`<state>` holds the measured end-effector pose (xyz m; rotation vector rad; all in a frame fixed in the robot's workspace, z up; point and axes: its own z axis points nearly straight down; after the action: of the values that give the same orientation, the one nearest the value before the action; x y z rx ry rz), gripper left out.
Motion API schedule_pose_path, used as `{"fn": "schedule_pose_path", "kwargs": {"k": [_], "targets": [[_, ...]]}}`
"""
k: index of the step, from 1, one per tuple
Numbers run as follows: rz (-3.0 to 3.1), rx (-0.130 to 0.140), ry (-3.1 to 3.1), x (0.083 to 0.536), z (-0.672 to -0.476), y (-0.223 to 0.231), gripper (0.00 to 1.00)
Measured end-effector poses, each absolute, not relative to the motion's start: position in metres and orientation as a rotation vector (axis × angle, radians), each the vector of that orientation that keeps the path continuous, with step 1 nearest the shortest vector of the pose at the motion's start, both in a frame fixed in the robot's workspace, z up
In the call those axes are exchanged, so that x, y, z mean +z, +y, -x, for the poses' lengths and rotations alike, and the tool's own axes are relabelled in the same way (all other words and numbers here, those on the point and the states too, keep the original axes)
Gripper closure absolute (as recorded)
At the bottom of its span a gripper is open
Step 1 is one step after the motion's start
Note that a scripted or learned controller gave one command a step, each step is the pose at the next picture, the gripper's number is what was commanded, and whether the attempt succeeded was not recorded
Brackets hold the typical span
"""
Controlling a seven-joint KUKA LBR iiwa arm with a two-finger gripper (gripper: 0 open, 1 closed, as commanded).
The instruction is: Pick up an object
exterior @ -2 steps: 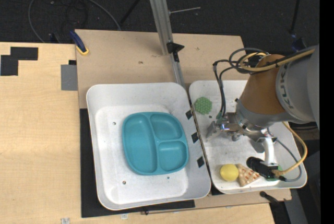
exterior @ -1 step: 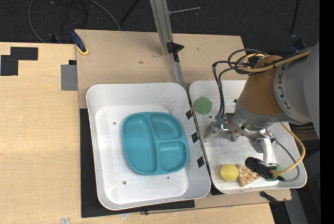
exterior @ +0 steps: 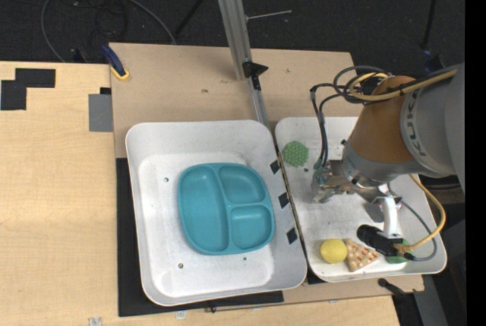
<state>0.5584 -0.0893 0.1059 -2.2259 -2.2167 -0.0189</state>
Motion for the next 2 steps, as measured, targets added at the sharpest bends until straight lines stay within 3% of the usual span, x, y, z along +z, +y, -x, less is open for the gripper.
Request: {"fn": "schedule_pose_path", "kwargs": {"k": [1,2], "targets": [[2.221,-0.001,-2.223,0.151,-0.566,-0.091,1.00],[2.222,-0.004,-2.225,0.214,-0.569,-0.092,1.00]]}}
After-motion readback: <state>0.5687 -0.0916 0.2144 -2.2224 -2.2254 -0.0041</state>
